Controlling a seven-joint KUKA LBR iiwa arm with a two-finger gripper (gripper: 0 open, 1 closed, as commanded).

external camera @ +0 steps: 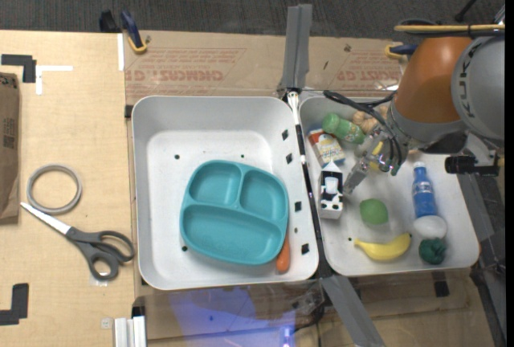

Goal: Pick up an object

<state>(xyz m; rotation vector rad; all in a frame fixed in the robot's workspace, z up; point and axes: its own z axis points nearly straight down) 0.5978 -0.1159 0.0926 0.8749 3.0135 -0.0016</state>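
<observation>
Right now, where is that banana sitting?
The banana lies in the right-hand bin, near its front edge, just below the green ball and left of a dark green object.

Bench (pixel 72 120) in pale wood carries two white bins: left bin (pixel 157 177) dead centre, right bin (pixel 458 249) at three o'clock. Scissors (pixel 84 241) and tape roll (pixel 54 187) lie at nine o'clock, cardboard sheet (pixel 209 68) at twelve.
</observation>
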